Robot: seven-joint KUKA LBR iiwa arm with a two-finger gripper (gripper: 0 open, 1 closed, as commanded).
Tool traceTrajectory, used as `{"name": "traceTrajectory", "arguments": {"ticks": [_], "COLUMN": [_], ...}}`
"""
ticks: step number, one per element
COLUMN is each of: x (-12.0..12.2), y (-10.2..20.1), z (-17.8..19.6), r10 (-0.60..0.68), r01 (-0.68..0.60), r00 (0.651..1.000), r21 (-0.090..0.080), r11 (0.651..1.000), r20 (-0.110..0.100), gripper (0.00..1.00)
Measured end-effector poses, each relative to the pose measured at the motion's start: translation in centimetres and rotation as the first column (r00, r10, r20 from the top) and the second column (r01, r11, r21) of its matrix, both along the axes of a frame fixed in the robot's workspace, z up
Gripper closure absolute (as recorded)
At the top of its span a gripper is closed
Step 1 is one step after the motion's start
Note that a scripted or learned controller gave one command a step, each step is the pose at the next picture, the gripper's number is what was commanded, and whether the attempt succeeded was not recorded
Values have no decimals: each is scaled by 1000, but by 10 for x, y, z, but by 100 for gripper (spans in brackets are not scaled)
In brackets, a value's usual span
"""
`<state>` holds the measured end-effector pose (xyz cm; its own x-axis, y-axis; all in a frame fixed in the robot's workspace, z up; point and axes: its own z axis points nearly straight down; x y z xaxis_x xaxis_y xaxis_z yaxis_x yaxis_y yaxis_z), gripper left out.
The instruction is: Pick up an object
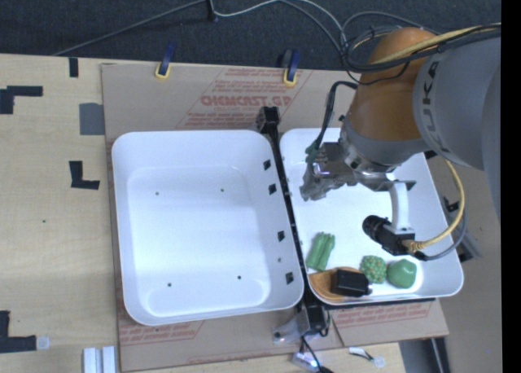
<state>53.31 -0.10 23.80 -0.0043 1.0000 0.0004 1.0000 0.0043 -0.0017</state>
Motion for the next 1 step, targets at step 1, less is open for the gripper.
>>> {"name": "traceTrajectory", "arguments": {"ticks": [1], "x": [17], "y": [58], "z": [4], "r10": [1], "r01": [-1], "r00": [1000], "r21": [0], "r11": [1000], "r20": [1], "gripper": [100]}}
